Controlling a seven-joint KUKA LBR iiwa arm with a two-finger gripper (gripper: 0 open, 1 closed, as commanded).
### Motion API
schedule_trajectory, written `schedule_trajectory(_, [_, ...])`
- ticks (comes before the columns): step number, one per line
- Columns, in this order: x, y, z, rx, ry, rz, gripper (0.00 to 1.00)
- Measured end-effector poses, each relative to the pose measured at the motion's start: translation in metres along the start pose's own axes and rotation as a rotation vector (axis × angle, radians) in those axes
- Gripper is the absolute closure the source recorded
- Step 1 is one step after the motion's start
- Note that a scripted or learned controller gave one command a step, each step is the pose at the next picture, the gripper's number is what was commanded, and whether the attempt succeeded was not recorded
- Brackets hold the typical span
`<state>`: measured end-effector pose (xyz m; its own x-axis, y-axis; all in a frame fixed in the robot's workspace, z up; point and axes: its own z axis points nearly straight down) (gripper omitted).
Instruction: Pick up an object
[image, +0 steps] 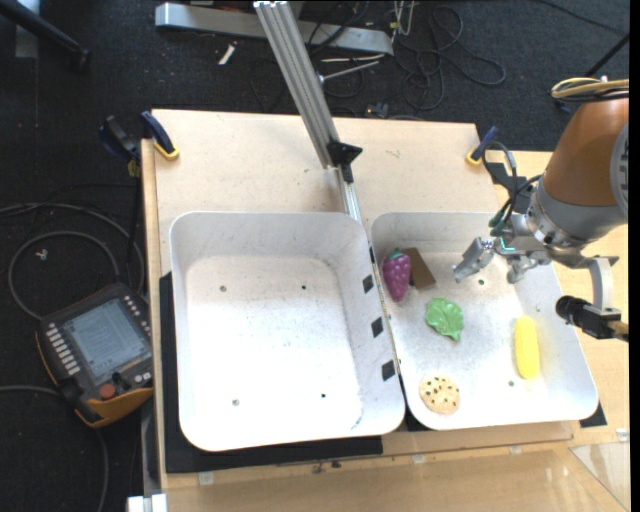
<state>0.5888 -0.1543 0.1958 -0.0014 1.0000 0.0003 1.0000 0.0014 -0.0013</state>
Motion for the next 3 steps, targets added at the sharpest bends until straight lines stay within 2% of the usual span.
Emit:
schedule_trajectory(2, [0.008, -0.005, 0.100, 0.003, 0.000, 0.002, 0.00])
schedule_trajectory(3, [0.008, -0.003, 0.087, -0.003, -0.001, 0.002, 1.00])
